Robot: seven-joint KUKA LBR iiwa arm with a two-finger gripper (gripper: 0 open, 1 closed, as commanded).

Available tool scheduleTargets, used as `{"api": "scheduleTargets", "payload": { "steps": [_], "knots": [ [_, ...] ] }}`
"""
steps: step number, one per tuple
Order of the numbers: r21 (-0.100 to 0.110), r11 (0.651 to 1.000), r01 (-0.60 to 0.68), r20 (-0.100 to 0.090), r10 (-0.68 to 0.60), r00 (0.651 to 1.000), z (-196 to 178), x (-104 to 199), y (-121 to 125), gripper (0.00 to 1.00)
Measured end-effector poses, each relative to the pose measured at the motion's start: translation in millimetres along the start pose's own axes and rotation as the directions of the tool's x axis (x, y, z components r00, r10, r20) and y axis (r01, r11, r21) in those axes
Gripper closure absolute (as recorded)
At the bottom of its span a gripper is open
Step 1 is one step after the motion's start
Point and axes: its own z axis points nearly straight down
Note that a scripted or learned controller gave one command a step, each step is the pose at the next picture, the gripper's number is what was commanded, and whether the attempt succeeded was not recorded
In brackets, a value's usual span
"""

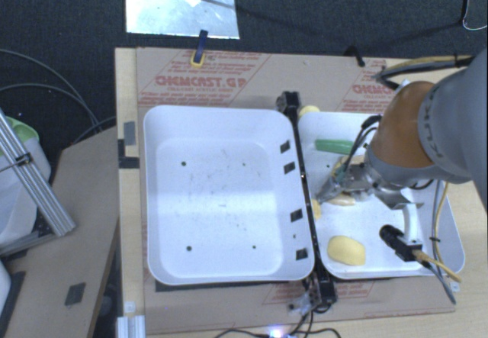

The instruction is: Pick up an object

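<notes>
Gripper point(335, 190) low in right bin point(450, 252), near its left wall; grip state: cannot tell. Yellow lump point(346, 250) at 5 o'clock from it, green stick point(334, 146) at 12.

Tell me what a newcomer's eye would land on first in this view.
First the big grey arm with its orange band, reaching from the right over the right bin, its gripper low by the divider. Then the yellow lump at that bin's near edge and the green object towards its far side.
</notes>
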Motion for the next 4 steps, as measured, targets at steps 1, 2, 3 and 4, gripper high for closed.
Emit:
{"api": "scheduleTargets", "payload": {
  "steps": [1, 2, 3, 4],
  "knots": [
    [0.003, 1.0, -0.004, -0.001, 0.004, 1.0, 0, -5, 8, 0.0],
    [0.001, 1.0, -0.004, -0.001, 0.004, 1.0, -11, -4, 9, 1.0],
    [-0.011, 1.0, 0.004, -0.004, -0.004, 1.0, -186, 61, -32, 1.0],
    [-0.003, 1.0, 0.005, -0.004, -0.005, 1.0, -242, 126, -52, 1.0]
  ]
}}
